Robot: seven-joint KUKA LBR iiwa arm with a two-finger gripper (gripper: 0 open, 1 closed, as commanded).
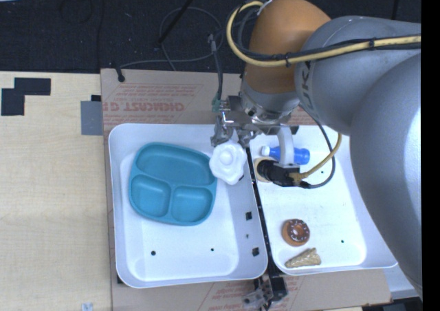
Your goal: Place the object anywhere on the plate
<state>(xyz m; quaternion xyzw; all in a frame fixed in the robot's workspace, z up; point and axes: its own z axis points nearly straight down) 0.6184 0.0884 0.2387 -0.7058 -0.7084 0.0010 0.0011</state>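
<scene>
The blue three-compartment plate [172,184] lies in the left bin [179,261], toward its upper left. My gripper [229,139] hangs over the strip between the two bins, just off the plate's upper right corner. It is shut on a white lumpy object [227,163], which hangs from the fingers. The object overlaps the plate's right rim and the left bin's right wall.
The right bin [344,234] holds a blue and white item [289,155] close under the wrist, a brown doughnut [295,232] and a tan wedge [303,258] near the front. The big grey arm covers the right side. Brown cardboard lies under both bins.
</scene>
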